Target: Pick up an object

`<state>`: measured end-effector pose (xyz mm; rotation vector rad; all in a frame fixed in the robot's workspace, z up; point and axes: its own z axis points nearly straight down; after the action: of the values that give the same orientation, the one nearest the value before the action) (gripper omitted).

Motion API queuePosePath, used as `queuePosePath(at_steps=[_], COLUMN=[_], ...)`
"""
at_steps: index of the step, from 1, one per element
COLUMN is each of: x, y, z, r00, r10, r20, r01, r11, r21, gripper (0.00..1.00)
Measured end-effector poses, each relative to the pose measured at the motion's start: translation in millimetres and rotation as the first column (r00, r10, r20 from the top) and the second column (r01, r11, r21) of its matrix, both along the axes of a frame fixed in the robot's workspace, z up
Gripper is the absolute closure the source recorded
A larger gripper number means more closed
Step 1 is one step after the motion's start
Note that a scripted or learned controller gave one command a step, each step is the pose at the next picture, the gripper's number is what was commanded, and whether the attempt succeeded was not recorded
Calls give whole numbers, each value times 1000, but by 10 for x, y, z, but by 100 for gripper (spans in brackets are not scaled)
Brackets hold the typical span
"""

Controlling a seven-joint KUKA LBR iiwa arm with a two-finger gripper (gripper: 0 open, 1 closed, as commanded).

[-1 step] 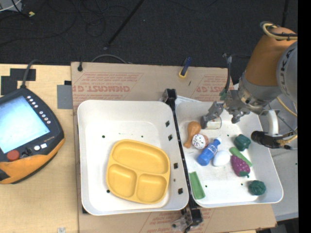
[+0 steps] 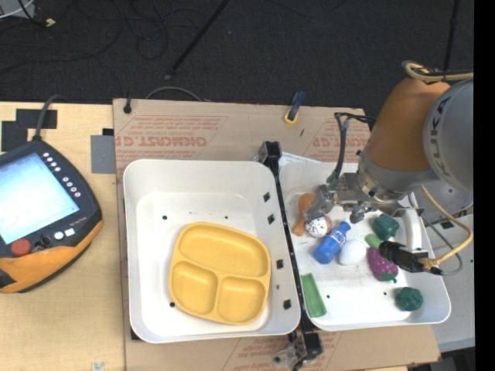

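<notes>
The grey metal gripper, its state impossible to tell, hangs over a glossy blue plastic bottle in the smooth white right bin.

Even overhead light — slightly soft

The cardboard-covered bench bears two white bins: the right bin directly under the gripper, the left bin beside it. A teach pendant lies farthest away.
</notes>
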<state>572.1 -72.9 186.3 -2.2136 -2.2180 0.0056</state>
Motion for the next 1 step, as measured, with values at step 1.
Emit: queuePosePath(at_steps=[1], x=[23], y=[-33], z=[106], r00=[1000], r10=[-4], r20=[3], r01=[4], r11=[1000], r21=[-2], gripper=[100])
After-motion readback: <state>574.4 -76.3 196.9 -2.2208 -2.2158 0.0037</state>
